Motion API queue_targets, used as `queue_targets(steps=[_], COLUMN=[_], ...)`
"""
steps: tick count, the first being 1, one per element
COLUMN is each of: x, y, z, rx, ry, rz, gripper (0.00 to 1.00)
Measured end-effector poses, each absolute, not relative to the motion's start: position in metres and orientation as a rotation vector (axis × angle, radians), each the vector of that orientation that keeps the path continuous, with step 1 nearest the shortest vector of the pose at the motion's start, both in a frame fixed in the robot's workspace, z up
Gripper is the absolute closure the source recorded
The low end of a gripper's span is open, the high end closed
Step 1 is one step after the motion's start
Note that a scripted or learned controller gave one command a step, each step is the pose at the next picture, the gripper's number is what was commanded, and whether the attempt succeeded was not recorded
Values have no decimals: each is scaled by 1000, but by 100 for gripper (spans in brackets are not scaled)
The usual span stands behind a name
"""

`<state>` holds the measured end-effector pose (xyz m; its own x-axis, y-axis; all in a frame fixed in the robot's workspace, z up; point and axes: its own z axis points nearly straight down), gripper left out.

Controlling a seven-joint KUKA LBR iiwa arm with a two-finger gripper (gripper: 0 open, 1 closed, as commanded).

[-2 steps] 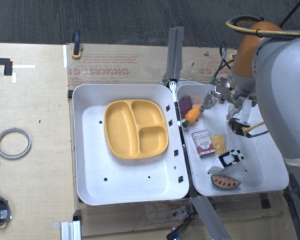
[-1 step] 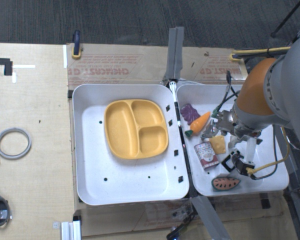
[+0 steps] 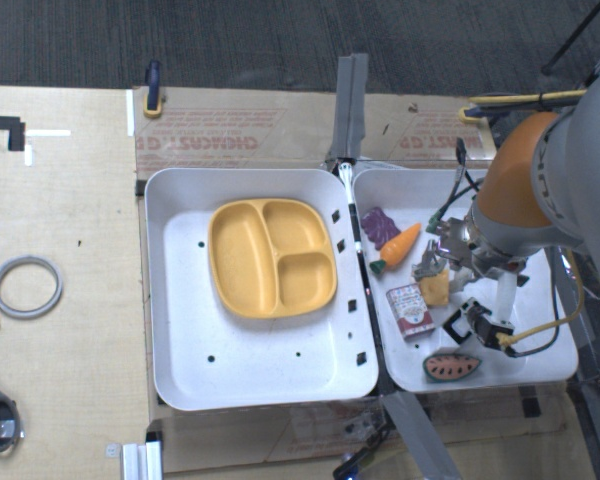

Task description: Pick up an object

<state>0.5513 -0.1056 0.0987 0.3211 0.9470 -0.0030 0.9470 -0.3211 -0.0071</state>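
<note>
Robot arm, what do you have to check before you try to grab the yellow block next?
1. Tool is over the right bin: ok.
2. Tool sits right at the yellow block: ok.
3. Block gripped by the tool: cannot tell.
4. Space around the block: not ok, the red carton lies right beside it.
5. Carrot and purple grapes apart from the block: ok.
6. Yellow divided plate in the left bin, out of the way: ok.
</note>
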Motion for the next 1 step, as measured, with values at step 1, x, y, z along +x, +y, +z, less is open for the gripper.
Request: queue_targets(steps=[1], x=[583], y=[-46], z=[191], rx=[-2678], ry=[-1642], rz=[6], gripper=[100])
